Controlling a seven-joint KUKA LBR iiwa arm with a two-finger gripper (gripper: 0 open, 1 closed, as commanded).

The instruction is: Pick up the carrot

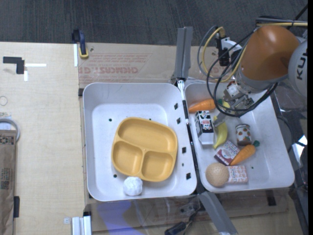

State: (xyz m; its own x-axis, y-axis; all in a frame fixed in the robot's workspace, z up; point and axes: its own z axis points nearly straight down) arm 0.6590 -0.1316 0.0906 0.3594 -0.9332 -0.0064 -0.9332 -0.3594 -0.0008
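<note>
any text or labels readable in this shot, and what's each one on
"CHEMCMS" or similar, red print seen upside down on the brown cardboard sheet behind the bins; uncertain.
"KU", cut off at the edge, on the grey robot arm.
Small milk carton, red snack packet, pink packet: print too small.

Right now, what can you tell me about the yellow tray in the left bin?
The yellow tray looks like smooth plastic, a rounded rectangle split into three compartments: one long one along the top and two smaller ones below. It lies flat, slightly turned, on the floor of the left bin. A white ball sits against its lower edge.
</note>
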